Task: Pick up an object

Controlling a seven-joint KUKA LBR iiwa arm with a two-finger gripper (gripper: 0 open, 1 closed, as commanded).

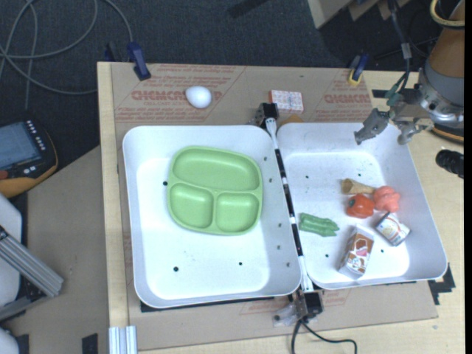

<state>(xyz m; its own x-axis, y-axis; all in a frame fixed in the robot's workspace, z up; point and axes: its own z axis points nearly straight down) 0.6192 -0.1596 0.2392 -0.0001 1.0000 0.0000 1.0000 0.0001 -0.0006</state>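
Observation:
My gripper (384,132) hovers over the far edge of the right bin (324,161), its fingers spread open with nothing between them. Well in front of it, in the same bin, lie a tan wedge (356,187), a red tomato-like piece (360,207), an orange-pink piece (386,196), a small can (392,229), a small carton (358,254) and a green leafy piece (318,225). The gripper touches none of these.
The left bin (147,257) holds a green divided plate (215,190). On the bench behind the bins sit a white egg-shaped object (198,96) and a small checkered block (287,100). Blue clamps (138,60) grip the bench's far edge.

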